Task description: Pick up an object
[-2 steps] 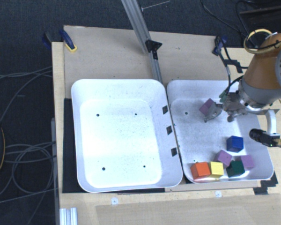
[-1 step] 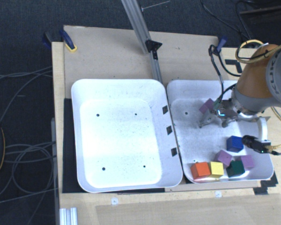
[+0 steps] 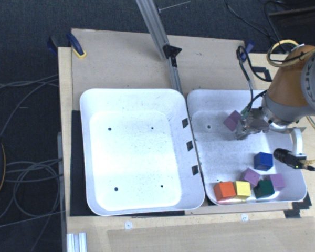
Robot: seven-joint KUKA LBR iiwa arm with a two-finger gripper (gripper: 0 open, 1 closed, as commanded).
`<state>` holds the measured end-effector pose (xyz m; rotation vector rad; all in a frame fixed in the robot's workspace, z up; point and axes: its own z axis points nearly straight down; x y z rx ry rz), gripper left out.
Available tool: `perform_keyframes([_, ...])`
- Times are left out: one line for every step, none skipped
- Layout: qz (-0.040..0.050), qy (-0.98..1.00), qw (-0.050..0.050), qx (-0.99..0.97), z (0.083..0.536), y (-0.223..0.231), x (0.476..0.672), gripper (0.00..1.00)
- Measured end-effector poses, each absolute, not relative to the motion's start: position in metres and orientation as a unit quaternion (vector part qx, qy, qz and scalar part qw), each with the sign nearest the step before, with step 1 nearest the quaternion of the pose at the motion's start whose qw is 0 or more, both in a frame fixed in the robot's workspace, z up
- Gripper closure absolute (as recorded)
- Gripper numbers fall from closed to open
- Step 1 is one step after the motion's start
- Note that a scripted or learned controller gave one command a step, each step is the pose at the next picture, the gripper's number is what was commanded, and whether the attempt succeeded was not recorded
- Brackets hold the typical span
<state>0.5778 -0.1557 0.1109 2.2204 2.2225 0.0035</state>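
Item: mauve block, right bin, ten o'clock of centre, touching the gripper at its ten o'clock. Jaw state: cannot tell. Likely light, rigid, smooth-sided; grasp across two opposite flat faces. Other blocks cluster at five o'clock.

Even, bright overhead light fills the scene. The two shallow white plastic bins look nearly washed out, with soft glare on their floors and only faint grey shading along the rims. The pale wooden bench is evenly lit. Shadows are short and soft. The dark carpet floor stays dim. The picture is slightly soft and grainy throughout.
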Motion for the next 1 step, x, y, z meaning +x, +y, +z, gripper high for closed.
perform_keyframes([0.0018, 0.708, 0.002, 0.707, 0.1577, -0.1513, 0.5732, 1.0])
